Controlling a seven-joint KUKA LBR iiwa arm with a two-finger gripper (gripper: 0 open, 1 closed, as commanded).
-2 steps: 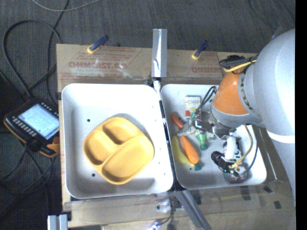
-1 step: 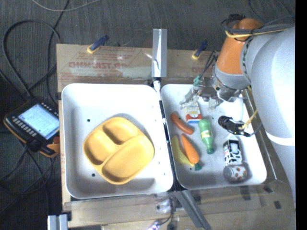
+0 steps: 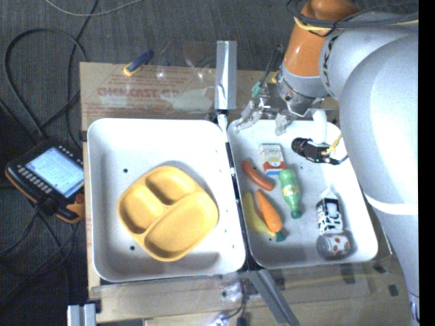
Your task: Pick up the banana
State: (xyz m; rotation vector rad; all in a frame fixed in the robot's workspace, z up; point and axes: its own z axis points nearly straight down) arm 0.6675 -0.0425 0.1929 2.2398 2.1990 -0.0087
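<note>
**While the claw (image 3: 262, 121) hangs open, the banana (image 3: 252, 216) lies partly covered**

Where the right bin (image 3: 306, 250) meets the left bin (image 3: 115, 155), the banana lies along the right bin's left wall, towards its near end. A carrot (image 3: 270, 212) rests against the banana's right side and lies over part of it, so a yellow strip shows beside the wall (its lower tip is hard to tell apart from the carrot's green end). Just above them lies a red sausage (image 3: 257, 176), and to the right a green bottle (image 3: 291, 192).

The claw stands over the far left corner of the right bin, well apart from the banana. Its two pale fingers (image 3: 246, 117) are spread wide with nothing between them.

The arm's grey bulk (image 3: 384, 114) covers the right bin's right rim and is itself cut off by the frame. A small carton (image 3: 272, 156) sits near the claw; its print is too small to read. A black-and-white carton (image 3: 329, 214) and a can (image 3: 334, 244) lie at the near right. In the left bin rests a yellow divided plate (image 3: 168, 212).
</note>
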